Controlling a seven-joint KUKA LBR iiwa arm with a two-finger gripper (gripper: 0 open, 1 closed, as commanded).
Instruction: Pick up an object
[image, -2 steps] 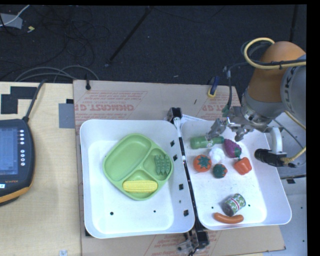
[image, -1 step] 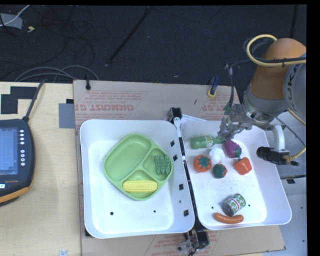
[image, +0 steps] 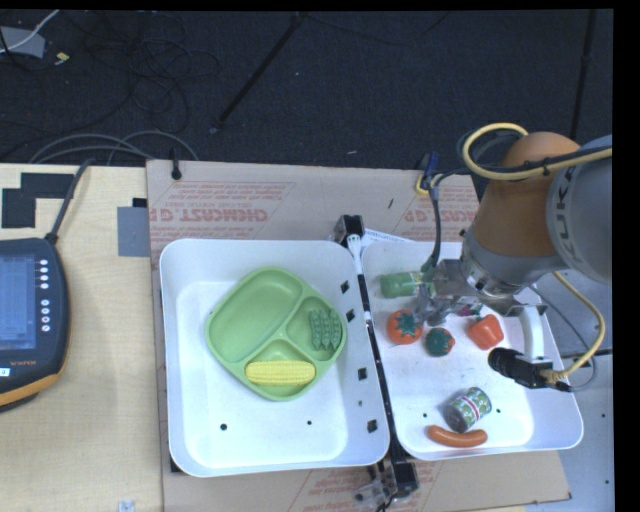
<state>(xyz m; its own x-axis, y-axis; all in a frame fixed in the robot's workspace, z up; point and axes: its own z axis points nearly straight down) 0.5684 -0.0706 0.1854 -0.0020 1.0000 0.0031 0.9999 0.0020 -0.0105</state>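
Hanging low over the right bin (image: 560, 425), the gripper (image: 432, 305) is among the toys; whether it grips anything I cannot tell. Just beside it are a red tomato (image: 404, 327), a dark green ball (image: 439, 342) and a green block (image: 398, 284). Nearer lie a can (image: 468, 408) and a sausage (image: 457, 436).

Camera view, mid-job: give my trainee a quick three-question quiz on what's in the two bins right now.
1. True or false: the yellow corn lies on the green plate in the left bin.
2. Which lies nearest the right bin's front edge? A) tomato B) sausage C) green block
3. Fill in: the gripper hovers over the ____ bin.

Key: 1 true; 2 B; 3 right.
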